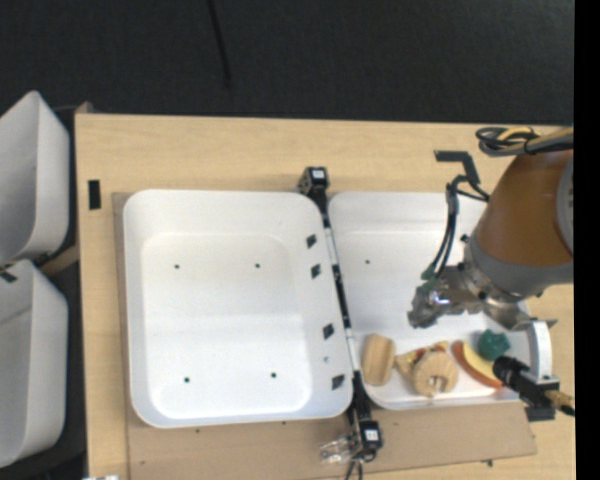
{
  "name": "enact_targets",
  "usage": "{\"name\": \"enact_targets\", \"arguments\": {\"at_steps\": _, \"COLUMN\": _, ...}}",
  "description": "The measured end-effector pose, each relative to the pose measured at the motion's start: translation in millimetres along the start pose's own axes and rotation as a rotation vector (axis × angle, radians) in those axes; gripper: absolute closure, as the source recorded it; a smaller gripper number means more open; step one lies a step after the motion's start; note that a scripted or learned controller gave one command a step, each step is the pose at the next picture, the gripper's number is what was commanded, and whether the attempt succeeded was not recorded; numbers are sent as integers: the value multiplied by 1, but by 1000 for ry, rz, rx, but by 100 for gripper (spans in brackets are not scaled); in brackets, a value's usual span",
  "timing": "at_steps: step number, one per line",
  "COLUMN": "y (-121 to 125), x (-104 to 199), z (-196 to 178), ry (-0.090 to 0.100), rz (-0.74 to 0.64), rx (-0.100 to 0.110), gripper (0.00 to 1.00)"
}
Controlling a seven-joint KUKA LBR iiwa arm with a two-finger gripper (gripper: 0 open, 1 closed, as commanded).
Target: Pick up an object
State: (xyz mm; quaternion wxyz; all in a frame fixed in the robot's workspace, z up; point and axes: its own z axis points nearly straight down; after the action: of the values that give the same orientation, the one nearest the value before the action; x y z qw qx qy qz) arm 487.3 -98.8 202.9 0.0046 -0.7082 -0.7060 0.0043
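The left bin [220, 303] lay white on the wooden bench [230, 153], joined along a row of black clips [325, 288] to the right bin [380, 228]. Along the near edge of that right bin sat the objects: a tan wooden block [378, 358] just beside the divider, then a pale wooden toy [427, 368], then a red-and-cream slice [474, 364] with a small green piece [493, 343] at its far side (these last two touching or nearly so). Above them hung the gripper [427, 306], low over the bin floor near the objects with nothing visibly between its fingers, though whether they were spread or pressed together could not be told.
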Motion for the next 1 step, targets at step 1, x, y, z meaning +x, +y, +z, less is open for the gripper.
{"name": "enact_targets", "arguments": {"at_steps": 1, "y": 39, "x": -10, "z": -21, "ry": -3, "rz": -6, "rx": -17, "gripper": 100}}
